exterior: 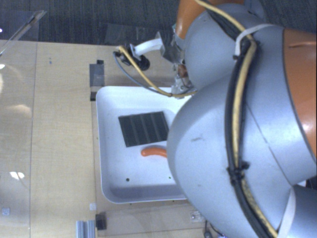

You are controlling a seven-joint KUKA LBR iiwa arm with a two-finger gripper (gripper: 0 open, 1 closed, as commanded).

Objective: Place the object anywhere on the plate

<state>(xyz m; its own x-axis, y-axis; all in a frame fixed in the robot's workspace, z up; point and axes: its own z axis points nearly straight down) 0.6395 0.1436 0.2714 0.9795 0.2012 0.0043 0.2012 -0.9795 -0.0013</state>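
Note:
A small orange object (154, 152), long and slightly curved, lies on the white floor of the bin (111, 148), just below a dark ribbed rectangular plate (144, 128). The object touches the plate's lower edge or lies right beside it; I cannot tell which. The grey arm (237, 133) with its orange band covers the right half of the view and hides the object's right end and the bin's right part.
The bin sits on a light wooden bench (49, 133). A white fitting with yellow and grey cables (141, 51) hangs off the arm above the bin's far edge. Black brackets (97, 73) stand at the bin's corners.

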